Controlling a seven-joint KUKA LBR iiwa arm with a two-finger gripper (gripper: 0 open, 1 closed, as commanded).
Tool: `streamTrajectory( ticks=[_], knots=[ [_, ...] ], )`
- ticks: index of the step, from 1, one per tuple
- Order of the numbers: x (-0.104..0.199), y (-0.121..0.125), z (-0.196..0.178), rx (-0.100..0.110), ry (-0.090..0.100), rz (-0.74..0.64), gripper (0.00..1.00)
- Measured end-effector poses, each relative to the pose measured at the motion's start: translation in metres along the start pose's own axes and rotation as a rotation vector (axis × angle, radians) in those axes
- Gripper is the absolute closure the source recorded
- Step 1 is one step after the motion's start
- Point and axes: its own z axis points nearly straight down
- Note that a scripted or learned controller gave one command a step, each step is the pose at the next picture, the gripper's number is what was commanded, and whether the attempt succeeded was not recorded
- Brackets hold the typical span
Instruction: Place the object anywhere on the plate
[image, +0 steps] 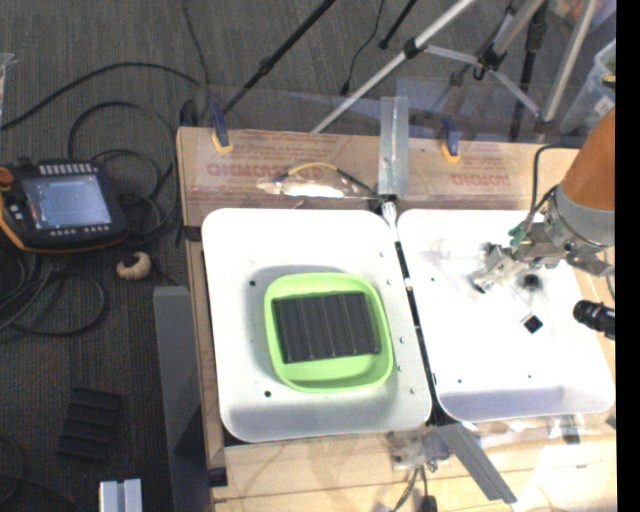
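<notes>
1. Gripper (492, 270) hangs low over the right bin (470, 380), in its upper half, with the arm (590, 190) coming in from the right. Whether it is open or closed cannot be told from this slant, and nothing can be seen held in it.
2. A small dark object (532, 323) lies on the floor of the right bin, just below and to the right of the gripper and apart from it. This looks like the thing to be moved, though it is too small to name more exactly.
3. The plate (328, 375) is a green, squarish dish with a dark ribbed centre, sitting in the middle of the left bin (230, 330), well apart from the object.
4. Judging by its look, the object should be light and stiff, a tiny block. Being so small and flat against the smooth white floor, it may skid or flip if caught off centre.
5. Best hold, as a judgement: come straight down over it and close across its 2 opposite sides, low to the floor.
6. The task seems at its start: the object is not yet on the plate.
</notes>
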Motion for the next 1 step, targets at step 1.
streamTrajectory(
  ticks=[1],
  knots=[
    [0.0, 0.0, -0.0001, 0.0, 0.0, 0.0, 0.0]
  ],
)
